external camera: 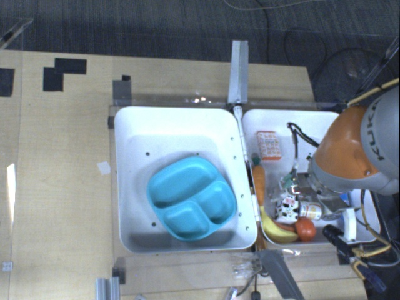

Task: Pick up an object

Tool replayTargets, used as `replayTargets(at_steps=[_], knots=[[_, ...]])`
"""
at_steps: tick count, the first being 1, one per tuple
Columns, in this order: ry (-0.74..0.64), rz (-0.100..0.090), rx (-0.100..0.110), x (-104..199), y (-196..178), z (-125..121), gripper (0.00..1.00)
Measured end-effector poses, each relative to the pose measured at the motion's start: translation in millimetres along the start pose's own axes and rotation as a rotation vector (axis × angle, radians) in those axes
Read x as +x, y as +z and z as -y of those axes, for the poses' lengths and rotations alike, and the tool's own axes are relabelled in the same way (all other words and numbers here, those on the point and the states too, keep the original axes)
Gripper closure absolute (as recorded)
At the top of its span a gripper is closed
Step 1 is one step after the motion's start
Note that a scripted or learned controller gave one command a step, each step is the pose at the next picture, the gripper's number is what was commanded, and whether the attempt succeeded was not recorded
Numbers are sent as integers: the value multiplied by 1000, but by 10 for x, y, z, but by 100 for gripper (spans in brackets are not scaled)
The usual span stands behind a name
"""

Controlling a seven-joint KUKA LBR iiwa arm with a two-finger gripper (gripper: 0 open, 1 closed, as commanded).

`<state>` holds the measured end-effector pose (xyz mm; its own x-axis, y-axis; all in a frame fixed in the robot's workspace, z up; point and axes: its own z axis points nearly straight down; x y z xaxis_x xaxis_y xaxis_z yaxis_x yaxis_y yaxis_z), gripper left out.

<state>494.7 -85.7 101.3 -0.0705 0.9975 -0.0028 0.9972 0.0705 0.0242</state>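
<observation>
Gripper (289, 206) is down inside the right bin (325, 122), low in its near half. Can't tell its state from this angle; the wrist and the orange band (342, 150) cover most of it. Nothing visibly held.

Directly around the tool head: a banana (275, 230) lies curved along the bin's near-left corner, just below the gripper. A small red tomato (305, 229) sits beside the banana's right end, touching or nearly touching it. A small bottle or tube with a white label (310, 212) lies on its side just above the tomato, close to the gripper. An orange carrot (259, 184) lies lengthwise along the bin's left wall, to the gripper's left. A small box with red print (269, 145) rests flat toward the far-left part of the same bin, apart from the gripper.

The arm (375, 136) comes in from the right, with black cables looping off the wrist.

Left bin (131, 142): one blue divided plate (192, 196), three compartments, lying tilted in the middle, well apart from the gripper.

Both bins sit on the wooden bench (56, 186).
</observation>
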Motion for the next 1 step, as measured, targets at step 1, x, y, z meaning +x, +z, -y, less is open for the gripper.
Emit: replayTargets(at_steps=[1], knots=[[-36, -2, 18, 234, -1393, 11, 100]])
